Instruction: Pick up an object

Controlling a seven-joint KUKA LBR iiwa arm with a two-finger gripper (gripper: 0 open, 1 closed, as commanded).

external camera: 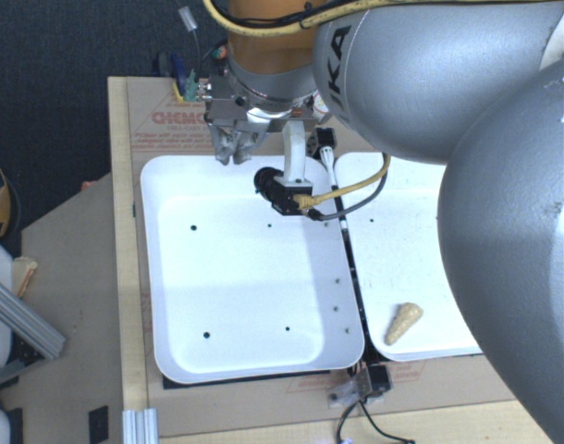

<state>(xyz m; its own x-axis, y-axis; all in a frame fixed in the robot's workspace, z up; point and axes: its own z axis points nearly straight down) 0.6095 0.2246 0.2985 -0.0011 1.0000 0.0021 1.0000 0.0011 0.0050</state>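
The left bin point(250, 276) serves as the reference throughout. Nearest the camera, just off its near right corner, a small black connector with trailing cable point(370, 382) lies on the worktop point(263, 410). To the right of the left bin, touching along the shared edge, sits the right bin point(407, 239), largely covered by the grey arm point(485, 155). Inside the right bin, close to its near edge and just beside the divider between the two bins, rests a small tan cone-shaped object point(403, 322), pointed end toward the left bin; it lies free, touching nothing but the bin floor. The left bin's floor shows several small dark dots. Over the far right corner of the left bin hangs a black fitting with a beige hose point(287, 192), belonging to the arm's tooling. At the far edge of the left bin, above its rim, the gripper point(232, 151) points downward; whether it is open or closed cannot be told, and nothing is seen within it. Above it sits the orange band point(273, 7). The gripper is well apart from the cone-shaped object.
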